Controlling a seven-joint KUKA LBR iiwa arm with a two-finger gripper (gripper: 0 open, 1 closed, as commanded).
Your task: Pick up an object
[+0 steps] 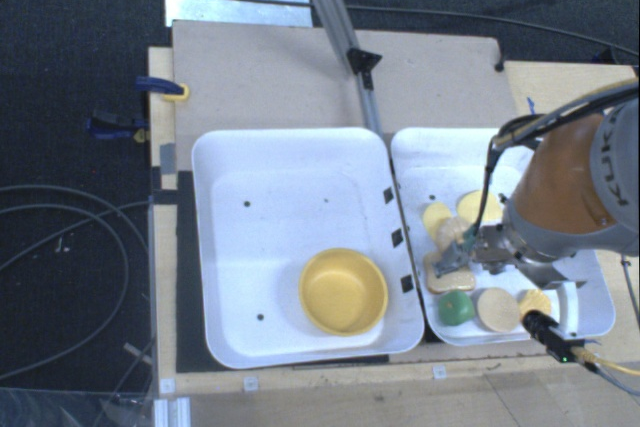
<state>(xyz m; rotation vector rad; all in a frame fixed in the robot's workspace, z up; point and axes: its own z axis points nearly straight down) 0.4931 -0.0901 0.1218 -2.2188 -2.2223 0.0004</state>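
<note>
Here, going from the left, the left bin (230, 215) holds a single yellow bowl (344, 290) near its front right corner, sitting upright and well apart from everything else. Past the divide, the right bin (420, 150) carries a cluster of small things along its front half: a green ball (456, 308), a tan flat piece (444, 277) just behind it, a pale round disc (495, 309) beside the ball, and yellowish pieces (437, 216) further back.

The gripper (455, 255) sits low over that cluster, right at the tan flat piece, with the grey and orange arm (565, 185) coming in behind it. Whether the gripper is spread or closed I cannot tell; the tip is a dark blur against the objects, and nothing can be seen clearly between its parts.

The risk, as I judge it, comes from the crowding. The pieces lie touching or nearly so, so a closing grip could catch an edge, push a neighbour aside, or come up with nothing. The flat piece also offers little to hold.

The arm covers the right bin's far right side, and the yellowish pieces are too small to name.
</note>
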